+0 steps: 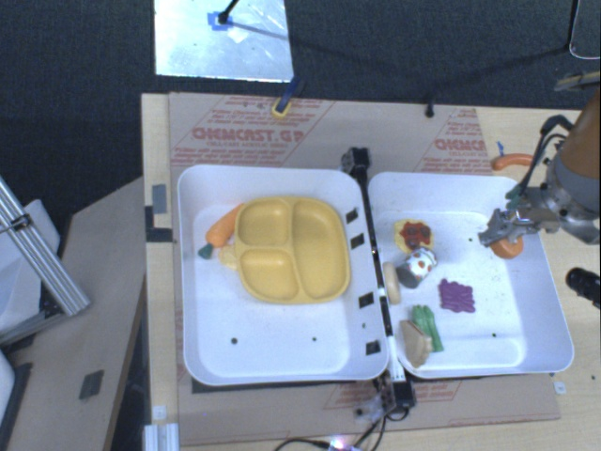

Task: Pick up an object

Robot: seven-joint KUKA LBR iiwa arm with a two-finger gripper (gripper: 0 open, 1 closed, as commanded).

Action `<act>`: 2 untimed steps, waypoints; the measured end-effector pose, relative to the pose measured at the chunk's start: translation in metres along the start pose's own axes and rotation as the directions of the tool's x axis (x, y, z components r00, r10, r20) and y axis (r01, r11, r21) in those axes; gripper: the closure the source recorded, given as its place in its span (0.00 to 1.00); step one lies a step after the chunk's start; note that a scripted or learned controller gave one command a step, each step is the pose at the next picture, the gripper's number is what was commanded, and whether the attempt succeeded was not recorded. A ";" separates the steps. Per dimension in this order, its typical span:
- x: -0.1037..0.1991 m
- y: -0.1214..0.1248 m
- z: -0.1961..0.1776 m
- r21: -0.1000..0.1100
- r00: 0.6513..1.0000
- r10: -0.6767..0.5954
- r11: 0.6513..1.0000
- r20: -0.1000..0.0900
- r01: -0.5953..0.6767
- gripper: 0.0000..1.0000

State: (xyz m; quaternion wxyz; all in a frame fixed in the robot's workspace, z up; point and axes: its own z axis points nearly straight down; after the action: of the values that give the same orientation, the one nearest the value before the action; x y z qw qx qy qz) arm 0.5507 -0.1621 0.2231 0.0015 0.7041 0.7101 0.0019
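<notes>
Orange object (508, 246) under claw (500, 232) at right bin (540, 346) far edge; claw opening and grip unclear.

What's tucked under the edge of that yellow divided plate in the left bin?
An orange toy carrot with a green tip pokes out from beside the yellow three-compartment plastic plate, at its left rim. How far it reaches beneath is hidden; anything else under the plate is covered too.
</notes>
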 end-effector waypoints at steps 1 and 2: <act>0.041 0.030 -0.010 0.000 1.000 -0.001 1.000 -0.001 0.001 1.00; 0.087 0.073 -0.004 0.001 1.000 -0.001 1.000 -0.001 0.001 1.00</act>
State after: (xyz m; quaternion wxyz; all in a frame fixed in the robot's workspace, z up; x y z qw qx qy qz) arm 0.6228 -0.0742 0.2272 0.0006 0.7037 0.7105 0.0020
